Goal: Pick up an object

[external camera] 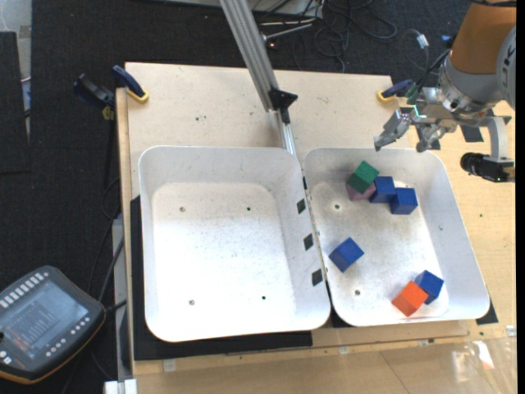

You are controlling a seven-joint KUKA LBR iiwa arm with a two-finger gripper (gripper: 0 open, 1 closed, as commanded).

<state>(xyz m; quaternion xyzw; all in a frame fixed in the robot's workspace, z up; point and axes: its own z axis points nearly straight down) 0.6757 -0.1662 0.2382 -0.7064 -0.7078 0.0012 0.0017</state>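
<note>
Gripper above the far rim, no block lifted yet

Progress first: nothing is between the fingers, so by my reading the pick has not begun and the whole of it is left: choose a block, come down, close, lift. All the blocks lie on a bin floor.

Going from the left, a grey handheld pendant (37, 322) sits off the bench at about 8 o'clock of the view. Next comes the left bin (164, 179), a shallow white tray speckled with dark grit. No block shows in it.

The right bin (459, 245) touches it along the middle seam and holds every candidate. Nearest the seam, at the bin's centre, a lone blue cube (346, 253) stands well apart from the others. At about 12 o'clock of the bin is a tight cluster: a green cube (363, 174) resting against a purple cube (358, 190), with two blue cubes (394, 194) touching them on the right. At about 5 o'clock, near the front rim, an orange cube (409, 299) touches another blue block (430, 285).

The gripper (408, 131) hangs at about 1 o'clock of the right bin, over its far rim, fingers spread and empty. The cluster is the nearest target, but its blocks crowd each other; the lone blue cube looks the cleaner grasp.
</note>
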